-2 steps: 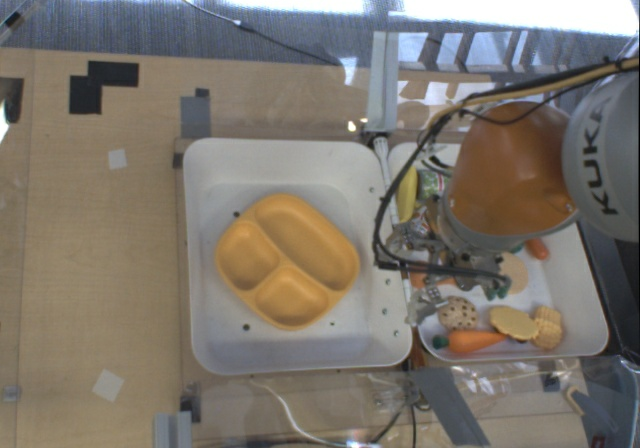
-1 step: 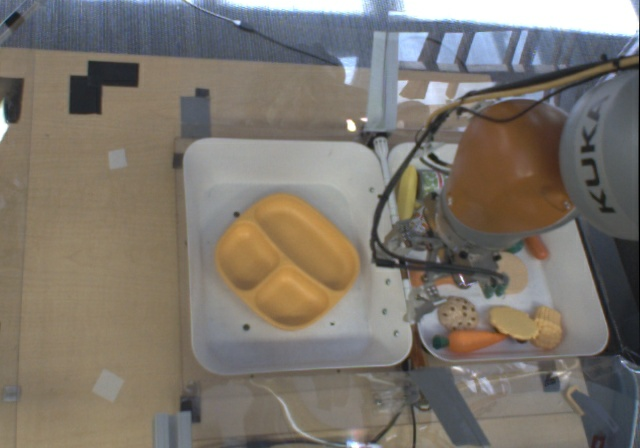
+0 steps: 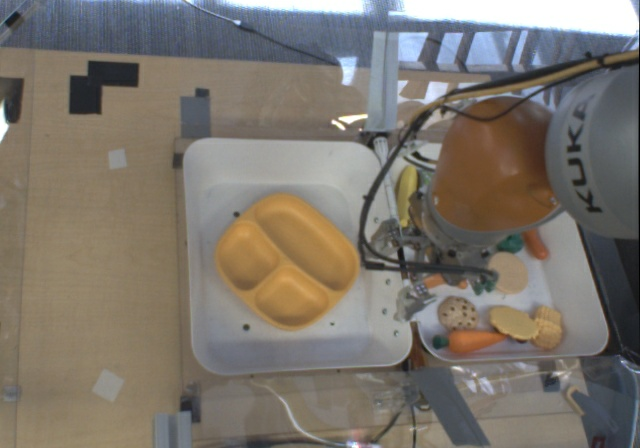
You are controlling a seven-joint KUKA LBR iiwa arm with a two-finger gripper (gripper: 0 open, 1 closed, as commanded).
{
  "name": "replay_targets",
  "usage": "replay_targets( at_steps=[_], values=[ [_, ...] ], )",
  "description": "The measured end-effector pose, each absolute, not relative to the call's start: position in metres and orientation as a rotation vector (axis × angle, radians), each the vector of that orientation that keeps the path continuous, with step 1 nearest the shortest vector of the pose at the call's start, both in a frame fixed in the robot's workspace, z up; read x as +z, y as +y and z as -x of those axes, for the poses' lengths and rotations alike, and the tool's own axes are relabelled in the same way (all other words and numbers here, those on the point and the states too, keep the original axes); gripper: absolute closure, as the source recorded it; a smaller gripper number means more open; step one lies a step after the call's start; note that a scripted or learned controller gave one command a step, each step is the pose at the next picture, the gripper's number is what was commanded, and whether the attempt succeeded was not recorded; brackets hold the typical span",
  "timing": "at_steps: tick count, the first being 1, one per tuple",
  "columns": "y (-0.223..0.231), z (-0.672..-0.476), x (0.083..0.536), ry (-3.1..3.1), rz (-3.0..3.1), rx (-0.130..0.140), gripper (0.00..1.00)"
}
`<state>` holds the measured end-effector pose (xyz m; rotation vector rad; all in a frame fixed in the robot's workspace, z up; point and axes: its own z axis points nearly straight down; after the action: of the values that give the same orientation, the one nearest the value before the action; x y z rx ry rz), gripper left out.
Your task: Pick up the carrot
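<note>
A small orange toy carrot (image 3: 474,341) is lying in the right white bin (image 3: 590,331), near its front edge. The gripper (image 3: 425,281) is hovering just above; finger state unclear. The carrot looks light, rigid, slippery; best grasped mid-body.

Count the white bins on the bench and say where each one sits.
2. The left bin holds a yellow divided plate. The right bin sits beside it, holding the carrot and other food; the arm covers much of it.

An orange carrot (image 3: 474,341) with a green tip, a yellow divided plate (image 3: 287,260), two white bins (image 3: 210,236), a speckled cookie (image 3: 457,313).
</note>
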<state>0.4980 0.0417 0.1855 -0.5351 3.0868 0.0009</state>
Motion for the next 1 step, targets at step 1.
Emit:
replay_targets(
  at_steps=[1],
  values=[
    [-0.0407, -0.5040, 0.2134, 3.088, 0.512, -0.005, 0.00]
  ],
)
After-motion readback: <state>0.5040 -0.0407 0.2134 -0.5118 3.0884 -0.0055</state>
